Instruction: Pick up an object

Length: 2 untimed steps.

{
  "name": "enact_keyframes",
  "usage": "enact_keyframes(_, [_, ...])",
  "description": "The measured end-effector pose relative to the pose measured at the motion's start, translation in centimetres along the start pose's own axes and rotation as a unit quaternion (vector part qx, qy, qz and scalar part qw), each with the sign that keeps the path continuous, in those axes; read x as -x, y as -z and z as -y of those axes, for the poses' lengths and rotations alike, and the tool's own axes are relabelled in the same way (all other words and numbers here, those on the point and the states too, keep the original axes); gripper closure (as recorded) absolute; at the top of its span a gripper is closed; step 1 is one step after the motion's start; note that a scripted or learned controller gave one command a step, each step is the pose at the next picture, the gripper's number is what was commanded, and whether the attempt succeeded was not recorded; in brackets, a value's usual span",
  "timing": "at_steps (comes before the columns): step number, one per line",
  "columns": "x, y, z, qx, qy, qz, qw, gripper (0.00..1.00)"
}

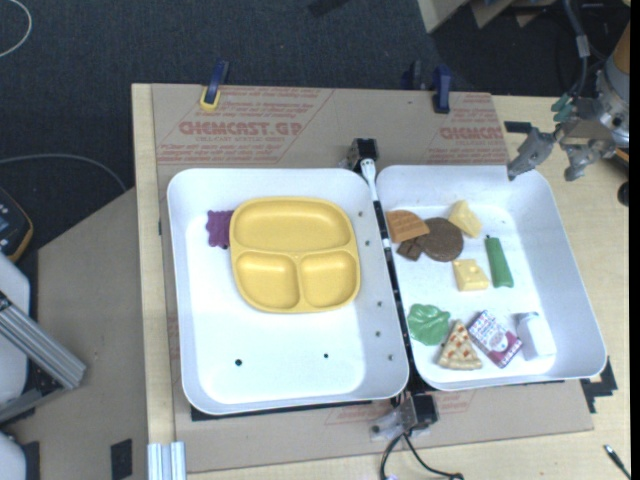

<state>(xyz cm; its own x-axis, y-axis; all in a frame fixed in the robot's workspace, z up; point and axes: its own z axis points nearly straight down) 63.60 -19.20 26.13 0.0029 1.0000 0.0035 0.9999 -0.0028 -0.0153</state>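
Observation:
My gripper (546, 168) hangs at the far right corner of the right bin (570, 258), fingers open and nothing between them. Below it in that bin lie several toy foods: a yellow cheese wedge (464, 216), a brown cookie (441, 240), a tan waffle (405, 225), a green stick (498, 261), a yellow cube (470, 274), a green leafy piece (428, 323), a pizza slice (459, 348), a red packet (494, 336) and a small grey piece (527, 332). The gripper touches none of them.
The left bin (200, 328) holds a yellow divided plate (295, 253) with a purple piece (217, 228) at its left edge. A ridge (382, 268) separates the two bins. Clamps (211, 90) sit on the board's far edge.

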Motion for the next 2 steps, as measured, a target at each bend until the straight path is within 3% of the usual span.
enact_keyframes(1, [-0.1, 0.9, -0.2, 0.007, 0.002, 0.002, 1.0000, 0.00])
enact_keyframes(2, [0.7, -3.8, -0.7, 0.005, 0.001, 0.001, 1.0000, 0.00])
